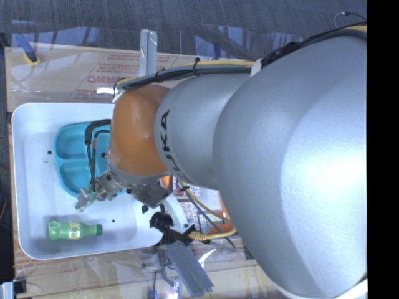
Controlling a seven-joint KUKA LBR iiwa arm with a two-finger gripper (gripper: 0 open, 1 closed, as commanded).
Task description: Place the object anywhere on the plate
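Note:
A light blue plate with a divider lies in the left white bin, toward its far side. A green bottle with a yellow label lies on its side near the bin's front wall, apart from the plate. The grey arm with its orange band reaches in from the right and covers much of the bin. My gripper hangs just past the plate's near edge, above and a little right of the bottle. No object shows between its tips.
The arm hides the right bin almost wholly; a patch of orange and printed items shows under it. Cables and a grey bracket hang by the bench's front edge. An upright metal post stands behind the bins.

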